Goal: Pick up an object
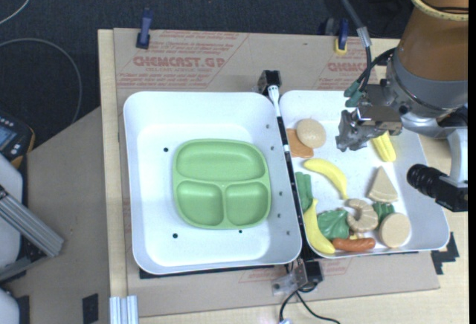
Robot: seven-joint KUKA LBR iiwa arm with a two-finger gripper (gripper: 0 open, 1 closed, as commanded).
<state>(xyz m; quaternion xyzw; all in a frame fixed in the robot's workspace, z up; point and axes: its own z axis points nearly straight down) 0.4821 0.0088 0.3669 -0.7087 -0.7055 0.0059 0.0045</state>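
Toy foods, among them a yellow banana point(328, 173), lie clustered in the right bin point(428, 237).

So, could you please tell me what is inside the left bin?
The left bin holds one green divided plate, lying flat near its middle with three compartments. Whatever lies beneath the plate is covered.

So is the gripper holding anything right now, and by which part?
Nothing shows between the fingers. The gripper hangs over the right bin, between the bun and the corn cob.
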